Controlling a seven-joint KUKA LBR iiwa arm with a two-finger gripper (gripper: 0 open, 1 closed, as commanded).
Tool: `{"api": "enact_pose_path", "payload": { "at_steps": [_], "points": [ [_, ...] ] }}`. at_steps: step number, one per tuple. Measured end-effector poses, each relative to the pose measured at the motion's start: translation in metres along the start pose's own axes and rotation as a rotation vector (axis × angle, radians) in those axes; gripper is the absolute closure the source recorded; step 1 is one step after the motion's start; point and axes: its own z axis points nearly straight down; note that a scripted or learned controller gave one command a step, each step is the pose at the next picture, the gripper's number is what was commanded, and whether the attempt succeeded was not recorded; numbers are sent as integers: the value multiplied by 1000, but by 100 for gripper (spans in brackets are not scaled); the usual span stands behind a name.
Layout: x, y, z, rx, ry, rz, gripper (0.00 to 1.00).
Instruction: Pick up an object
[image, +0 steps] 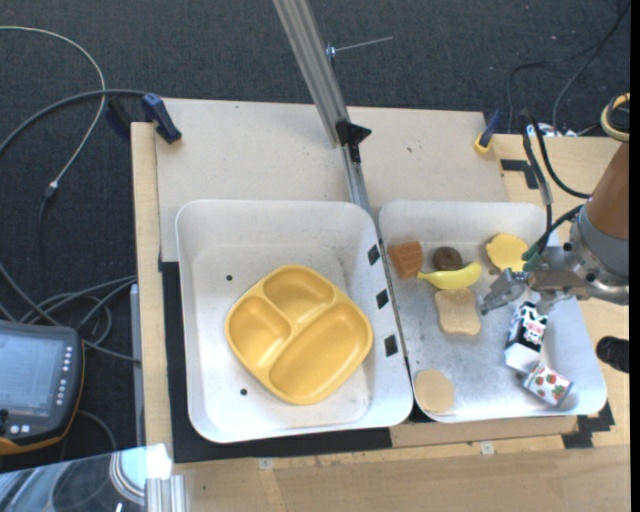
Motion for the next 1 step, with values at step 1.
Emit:
{"api": "enact_pose_path", "payload": {
  "at_steps": [1],
  "points": [
    [-40, -14, -20, -5, -4, 3, 0]
  ]
}}
